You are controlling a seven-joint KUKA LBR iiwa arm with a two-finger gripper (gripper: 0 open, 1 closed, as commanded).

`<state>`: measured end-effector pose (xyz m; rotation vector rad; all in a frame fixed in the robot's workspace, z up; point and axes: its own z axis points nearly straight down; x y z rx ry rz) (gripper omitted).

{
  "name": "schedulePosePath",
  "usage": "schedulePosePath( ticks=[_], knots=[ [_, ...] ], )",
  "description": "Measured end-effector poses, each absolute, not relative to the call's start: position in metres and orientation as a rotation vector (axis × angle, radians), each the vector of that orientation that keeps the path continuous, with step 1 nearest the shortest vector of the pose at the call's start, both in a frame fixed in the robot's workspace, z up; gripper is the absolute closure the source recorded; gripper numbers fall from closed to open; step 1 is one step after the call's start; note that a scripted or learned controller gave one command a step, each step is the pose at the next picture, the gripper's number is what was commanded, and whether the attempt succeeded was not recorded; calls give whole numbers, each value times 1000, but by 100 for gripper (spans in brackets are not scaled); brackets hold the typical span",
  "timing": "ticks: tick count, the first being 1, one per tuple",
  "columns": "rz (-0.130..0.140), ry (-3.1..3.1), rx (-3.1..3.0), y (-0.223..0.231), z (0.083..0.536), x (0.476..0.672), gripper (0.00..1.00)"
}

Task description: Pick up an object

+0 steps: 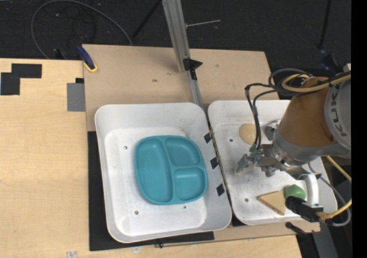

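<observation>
Gripper, grip state unreadable, hangs in the right shallow white bin just below a flat tan round disc; a piece so thin may slip any pinch.

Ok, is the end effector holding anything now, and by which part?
Nothing visibly held. The end effector sits low over the right shallow white bin, near the round tan disc and apart from the tan wedge; its grip state cannot be told.

Partial "KU" lettering on grey arm link; remainder cut off.
</observation>
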<state>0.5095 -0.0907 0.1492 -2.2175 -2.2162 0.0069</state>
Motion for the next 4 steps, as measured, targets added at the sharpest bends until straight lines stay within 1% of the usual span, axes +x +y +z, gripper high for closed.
schedulePosePath(
  ticks=[1, 2, 3, 4],
  knots=[
    [2, -2216, -2222, -101, 96, 507, 0],
    [-3, -2219, -2219, -102, 96, 509, 0],
    [-23, -2219, -2221, -97, 106, 513, 100],
    [0, -2222, -2221, -102, 148, 514, 100]
  ],
)
